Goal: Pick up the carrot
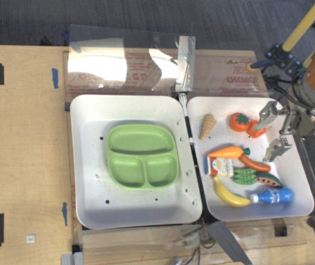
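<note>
Overlapping toys half-hiding carrot (228, 152), gripper (273, 131) beside.

Silver end effector (273, 130) (black cables, orange band)

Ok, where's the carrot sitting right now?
In the right bin, near its middle: the carrot lies left of the tool, above the banana and below the ice-cream cone.

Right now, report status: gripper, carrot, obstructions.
Gripper open, holding nothing, over right bin. Carrot lying mid-bin, untouched. Sausage and carton crowd it.
</note>
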Controlling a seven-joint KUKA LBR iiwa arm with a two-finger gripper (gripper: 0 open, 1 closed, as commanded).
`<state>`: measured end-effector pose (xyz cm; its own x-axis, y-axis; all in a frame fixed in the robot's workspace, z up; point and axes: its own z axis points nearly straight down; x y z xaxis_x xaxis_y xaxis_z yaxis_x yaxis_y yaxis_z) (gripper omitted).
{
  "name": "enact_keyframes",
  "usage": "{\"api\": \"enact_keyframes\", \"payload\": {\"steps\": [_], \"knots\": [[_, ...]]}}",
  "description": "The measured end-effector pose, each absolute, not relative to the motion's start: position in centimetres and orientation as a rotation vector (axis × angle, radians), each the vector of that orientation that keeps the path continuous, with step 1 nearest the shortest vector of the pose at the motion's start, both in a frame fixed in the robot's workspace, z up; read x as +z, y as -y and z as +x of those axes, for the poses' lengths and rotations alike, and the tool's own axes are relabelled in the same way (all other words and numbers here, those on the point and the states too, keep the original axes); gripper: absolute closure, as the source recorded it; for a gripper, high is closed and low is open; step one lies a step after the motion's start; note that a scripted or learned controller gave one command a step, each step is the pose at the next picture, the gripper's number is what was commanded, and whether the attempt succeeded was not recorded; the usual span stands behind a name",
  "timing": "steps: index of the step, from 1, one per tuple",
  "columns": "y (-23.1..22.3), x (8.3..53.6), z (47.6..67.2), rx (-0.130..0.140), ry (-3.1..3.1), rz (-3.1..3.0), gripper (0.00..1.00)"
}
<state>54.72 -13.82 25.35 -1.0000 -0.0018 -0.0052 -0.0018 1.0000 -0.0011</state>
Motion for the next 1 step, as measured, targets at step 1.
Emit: {"api": "enact_keyframes", "payload": {"steps": [1], "knots": [[11.94, 11.47, 57.55, 0.003, -3.135, 0.251, 0.0]]}}
